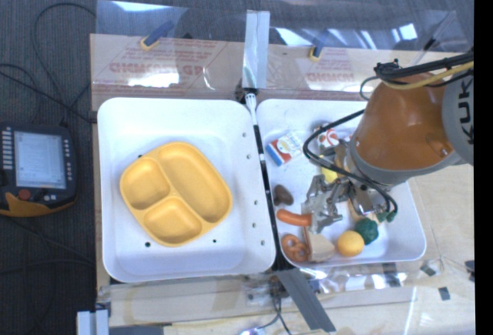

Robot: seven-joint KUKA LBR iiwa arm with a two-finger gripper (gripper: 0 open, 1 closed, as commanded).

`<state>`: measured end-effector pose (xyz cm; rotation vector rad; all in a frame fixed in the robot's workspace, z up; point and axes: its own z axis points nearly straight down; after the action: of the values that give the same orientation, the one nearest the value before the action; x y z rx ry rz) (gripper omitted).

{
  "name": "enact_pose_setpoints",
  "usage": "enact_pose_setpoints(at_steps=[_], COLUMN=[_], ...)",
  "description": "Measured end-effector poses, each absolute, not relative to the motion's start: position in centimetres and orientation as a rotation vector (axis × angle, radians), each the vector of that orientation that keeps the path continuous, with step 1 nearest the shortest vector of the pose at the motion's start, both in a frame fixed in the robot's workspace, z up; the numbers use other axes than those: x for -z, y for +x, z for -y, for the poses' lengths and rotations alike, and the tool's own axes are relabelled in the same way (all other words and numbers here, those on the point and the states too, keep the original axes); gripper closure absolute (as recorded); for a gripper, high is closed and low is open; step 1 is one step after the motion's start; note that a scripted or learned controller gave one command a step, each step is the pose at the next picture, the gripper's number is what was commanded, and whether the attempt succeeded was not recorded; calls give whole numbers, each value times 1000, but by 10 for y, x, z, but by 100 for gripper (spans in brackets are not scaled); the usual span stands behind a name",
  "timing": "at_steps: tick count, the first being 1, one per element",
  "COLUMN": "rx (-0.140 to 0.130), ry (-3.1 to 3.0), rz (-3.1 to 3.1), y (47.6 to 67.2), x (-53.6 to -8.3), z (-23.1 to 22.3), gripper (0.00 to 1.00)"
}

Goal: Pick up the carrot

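Orange carrot (293,217) beside end effector (326,208), right end hidden

Orange carrot (293,217) lies flat in the right bin (413,237).

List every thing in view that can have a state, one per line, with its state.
carrot: lying flat in the right bin, not lifted.
gripper: low over the right bin, just right of the carrot.
yellow plate: right way up in the left bin.
lemon: resting in the right bin near the front rim.
small packet: lying flat in the right bin.
handheld screen: lit, lying on the floor left of the bench.
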<state>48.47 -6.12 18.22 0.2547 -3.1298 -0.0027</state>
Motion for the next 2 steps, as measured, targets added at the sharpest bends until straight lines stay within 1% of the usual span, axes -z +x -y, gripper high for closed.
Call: enact_pose_setpoints(at_steps=[1,2], rx=[-1,3], ry=[512,773], rz=[3102,3046], y=[498,519], x=[-237,-254], z=[143,105], gripper=[100,100])
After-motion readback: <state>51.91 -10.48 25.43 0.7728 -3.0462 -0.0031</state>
